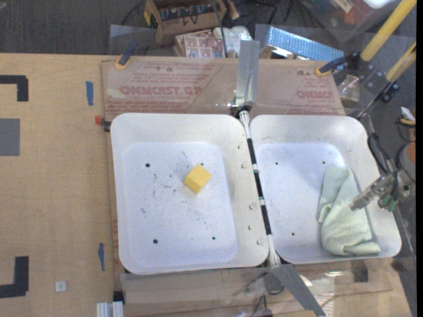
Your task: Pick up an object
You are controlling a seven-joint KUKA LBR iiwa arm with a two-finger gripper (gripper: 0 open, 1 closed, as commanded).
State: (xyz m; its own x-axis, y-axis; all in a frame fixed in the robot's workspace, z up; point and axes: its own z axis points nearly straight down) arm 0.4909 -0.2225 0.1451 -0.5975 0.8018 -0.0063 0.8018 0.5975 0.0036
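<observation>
**Bench inventory: two bins, one block, one cloth**

- Left bin (pixel 129 134): shallow, white, its floor marked with dark scuffs and specks. Holds one yellow block (pixel 197 179), lying a little above the middle of the floor and toward the bin's right wall, apart from every wall.
- Right bin (pixel 297 127): shallow, white, set just beside the left bin along a shared middle seam. Holds one pale green cloth (pixel 344 213), crumpled, lying against the right wall and reaching down to the near right corner.
- Gripper (pixel 365 200): entering over the right bin's right edge, its tip at the cloth's right side. Whether the pincer is apart or together cannot be told; the tip is small and blurred.
- Bench (pixel 53 177): light wood.
</observation>
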